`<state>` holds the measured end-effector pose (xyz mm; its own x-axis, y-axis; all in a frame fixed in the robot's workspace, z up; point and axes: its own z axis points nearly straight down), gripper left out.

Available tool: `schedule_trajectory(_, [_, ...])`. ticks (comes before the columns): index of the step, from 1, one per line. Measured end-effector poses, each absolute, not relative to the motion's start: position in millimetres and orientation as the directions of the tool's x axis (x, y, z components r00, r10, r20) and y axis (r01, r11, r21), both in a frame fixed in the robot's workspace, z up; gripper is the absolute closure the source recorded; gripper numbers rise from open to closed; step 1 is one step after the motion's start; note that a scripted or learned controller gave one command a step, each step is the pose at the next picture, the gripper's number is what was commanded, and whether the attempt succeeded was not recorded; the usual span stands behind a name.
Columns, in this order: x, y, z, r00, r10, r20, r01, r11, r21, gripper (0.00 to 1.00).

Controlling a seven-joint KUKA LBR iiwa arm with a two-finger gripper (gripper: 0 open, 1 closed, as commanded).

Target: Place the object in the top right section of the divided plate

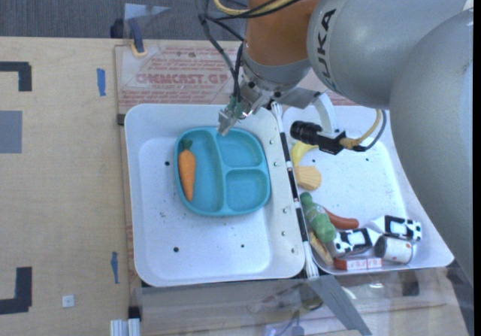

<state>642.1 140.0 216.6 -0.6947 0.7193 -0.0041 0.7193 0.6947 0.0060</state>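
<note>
A blue divided plate (213,208) lies in the left white bin (203,259). An orange carrot (186,169) with a green top lies in the plate's long left section. The plate's top right section (244,152) and lower right section (248,190) are bare. My gripper (226,123) hangs at the plate's far rim, over the ridge between the left and top right sections. It looks shut, with its fingertips drawn to a narrow point and nothing visible between them. The carrot lies apart from it, down and to the left.
The right bin (376,177) holds a yellow piece (301,152), a ridged yellow piece (308,177), a green vegetable (322,225), a red sausage (343,219), black-and-white toys (353,240) and a can (395,249). The big grey arm covers the right side.
</note>
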Motion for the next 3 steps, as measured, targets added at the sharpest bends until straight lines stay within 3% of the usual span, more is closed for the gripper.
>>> schedule_trajectory(2, [644.8,141.9,239.4,-0.697,0.717,-0.014,0.717,0.697,0.018,1.0])
schedule_trajectory(3, [657.2,160.9,111.7,-0.842,0.539,-0.001,0.539,0.842,0.002,1.0])
